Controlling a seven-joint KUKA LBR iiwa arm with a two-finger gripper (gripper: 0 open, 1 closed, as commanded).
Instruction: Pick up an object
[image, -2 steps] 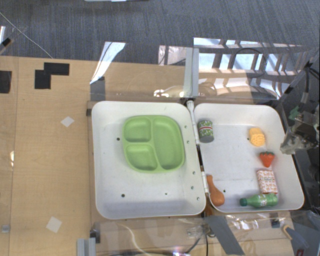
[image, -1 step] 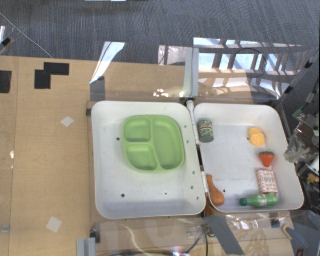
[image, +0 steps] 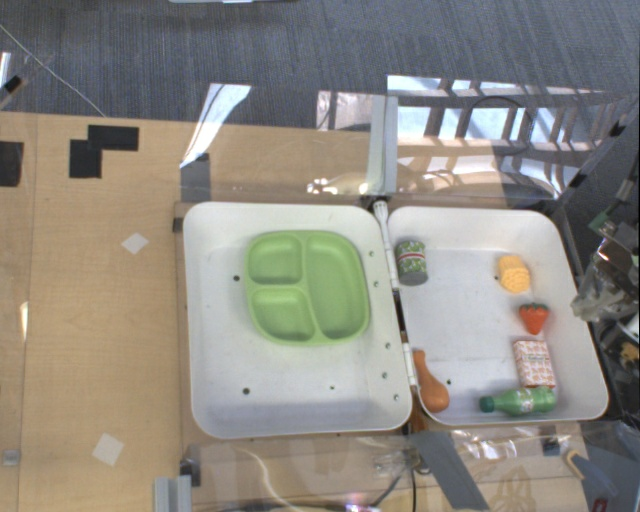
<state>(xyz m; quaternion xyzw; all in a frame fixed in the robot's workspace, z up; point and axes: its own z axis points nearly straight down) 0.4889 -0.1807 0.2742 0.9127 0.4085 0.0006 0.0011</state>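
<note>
Camera view cuts the gripper (image: 606, 285) off at the right bin's (image: 470, 235) edge; I can't tell its grasp.

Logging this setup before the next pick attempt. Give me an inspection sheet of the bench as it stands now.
Surface: wooden bench bearing a left bin and a right bin, side by side.
Job's things: in the right bin, a can, corn, strawberry, carton, green bottle lying down, drumstick by the divider.
Clutter: green divided plate in the left bin.
Grippers: arm at the right edge; fingers unreadable.
Cables: a cable below the bins.
Surroundings: grey carpet.
</note>
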